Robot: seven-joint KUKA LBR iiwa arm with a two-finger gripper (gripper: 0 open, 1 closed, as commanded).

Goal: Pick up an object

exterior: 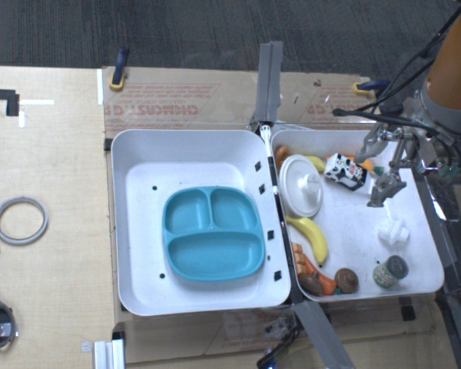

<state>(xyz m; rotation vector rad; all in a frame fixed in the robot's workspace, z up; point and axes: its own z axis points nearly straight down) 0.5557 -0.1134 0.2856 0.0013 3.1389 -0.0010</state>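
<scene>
While hovering over the right white bin [426,229] | metal two-finger gripper [389,177]: fingers apart, nothing between | black-and-white cow toy [344,171] just beside

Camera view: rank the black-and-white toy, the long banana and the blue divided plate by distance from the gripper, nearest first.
1. Black-and-white toy, just left of the gripper in the right bin.
2. Long banana, lower left, same bin.
3. Blue divided plate, in the left bin.

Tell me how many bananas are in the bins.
2, both in the right bin: one banana below the white lid, another peeking out above it, mostly hidden. More may be covered.
</scene>
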